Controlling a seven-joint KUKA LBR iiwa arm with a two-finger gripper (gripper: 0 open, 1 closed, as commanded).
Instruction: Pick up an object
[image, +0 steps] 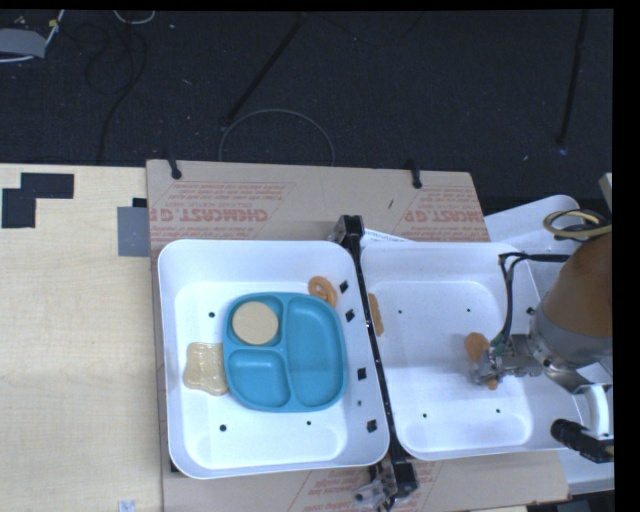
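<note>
In the right bin (440, 420), toward its right wall and about midway between its near and far edges, lies a small tan-orange piece (475, 347), rounded and lumpy, matte like toy food; its long axis seems to run from the bin's far edge toward its near edge, though it is too small to be sure which end leads. The gripper (490, 372) sits just beside it, touching or nearly so at the piece's near-right side; whether it is spread or pinching cannot be told. The left bin (180, 400) carries a smooth blue plastic tray (300, 365) with three compartments, a flat tan disc (254, 323) in its far-left one. A pale, bumpy slab (205, 368) touches the tray's left edge, and a brown ring (323, 290) lies off its far-right corner.
</note>
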